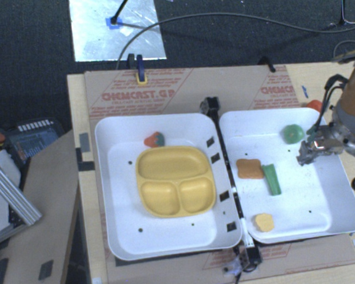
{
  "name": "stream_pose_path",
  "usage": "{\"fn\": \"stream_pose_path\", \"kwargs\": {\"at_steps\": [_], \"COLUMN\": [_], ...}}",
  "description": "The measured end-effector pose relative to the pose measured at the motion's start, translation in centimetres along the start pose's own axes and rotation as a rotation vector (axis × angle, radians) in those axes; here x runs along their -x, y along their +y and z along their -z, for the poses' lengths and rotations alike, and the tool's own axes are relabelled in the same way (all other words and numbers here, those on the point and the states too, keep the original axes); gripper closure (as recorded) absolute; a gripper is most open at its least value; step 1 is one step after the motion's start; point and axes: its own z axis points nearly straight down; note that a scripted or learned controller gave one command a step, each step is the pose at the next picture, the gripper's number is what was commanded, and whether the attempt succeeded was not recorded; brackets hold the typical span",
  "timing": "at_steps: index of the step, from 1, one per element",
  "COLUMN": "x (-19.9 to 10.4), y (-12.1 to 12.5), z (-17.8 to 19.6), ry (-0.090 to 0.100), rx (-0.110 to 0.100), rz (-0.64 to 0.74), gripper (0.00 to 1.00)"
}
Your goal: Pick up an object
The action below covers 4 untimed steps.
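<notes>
Brown board (pixel 160 87) behind both bins reads "CHEMCAST GP" in red.

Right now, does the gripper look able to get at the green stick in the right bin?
Probably yes. The green stick lies in the open, only touching the orange slice on one side; the gripper hangs just beside it in the same bin.

My gripper (pixel 307 156) over right bin (pixel 341 216); bare floor beneath. Green ball (pixel 293 134) near, upper-left. Green stick (pixel 271 179), orange slab (pixel 249 168) crowd bin's left side.
</notes>
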Motion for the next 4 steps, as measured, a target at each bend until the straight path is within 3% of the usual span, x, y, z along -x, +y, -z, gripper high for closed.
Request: {"fn": "stream_pose_path", "kwargs": {"at_steps": [4], "x": [-20.9], "y": [8.3], "z": [-0.4], "ry": [0.003], "rx": [-0.001], "rz": [0.006], "gripper": [1.00]}}
